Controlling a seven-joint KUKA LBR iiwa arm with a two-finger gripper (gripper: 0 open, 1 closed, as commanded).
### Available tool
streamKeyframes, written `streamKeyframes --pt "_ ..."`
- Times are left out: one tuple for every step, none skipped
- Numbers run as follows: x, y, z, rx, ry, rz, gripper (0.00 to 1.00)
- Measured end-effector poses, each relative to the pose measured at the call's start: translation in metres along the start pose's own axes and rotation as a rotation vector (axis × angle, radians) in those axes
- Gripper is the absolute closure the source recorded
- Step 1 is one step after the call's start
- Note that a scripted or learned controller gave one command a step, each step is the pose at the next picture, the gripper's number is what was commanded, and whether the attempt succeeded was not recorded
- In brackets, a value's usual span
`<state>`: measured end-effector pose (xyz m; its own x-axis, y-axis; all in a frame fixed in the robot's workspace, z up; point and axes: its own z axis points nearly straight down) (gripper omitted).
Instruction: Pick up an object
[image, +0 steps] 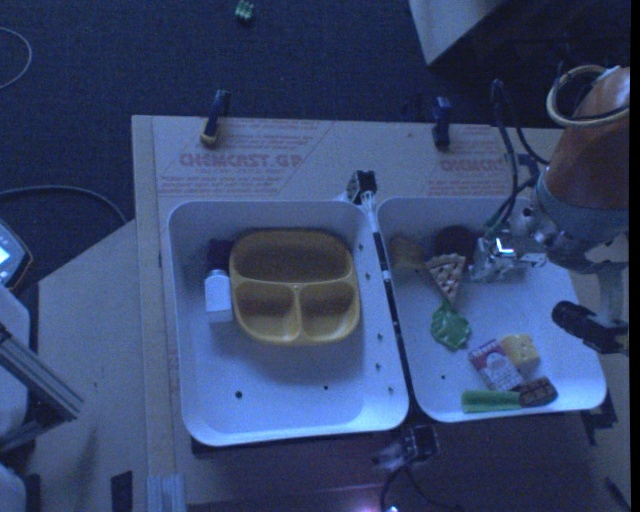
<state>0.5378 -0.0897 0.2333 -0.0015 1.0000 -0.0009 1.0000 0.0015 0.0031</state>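
**Yellow tray left, toy food right, gripper over the top of the right bin**

Dim blue light over everything here. The gripper (497, 258) sits low at the upper part of the right bin (580, 300), just beside the pizza slice (447, 272) and a dark round item (455, 240). Whether it is open or closed, I cannot tell; it's a bright blur. The pizza slice looks the nearest candidate: likely light, stiff plastic, thin and flat, so a pinch across its narrow width seems best, and it could slip. Below it lies a green leaf (450, 327), probably floppy. Over in the left bin (190, 300), a yellow divided tray (294, 285) with a small white bottle (217, 294) touching its edge.
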Motion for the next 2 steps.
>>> streamKeyframes --pt "0.013 -0.01 0.009 0.007 0.002 0.0 1.0" --pt "-0.001 0.005 0.014 0.0 -0.001 0.002 1.0"
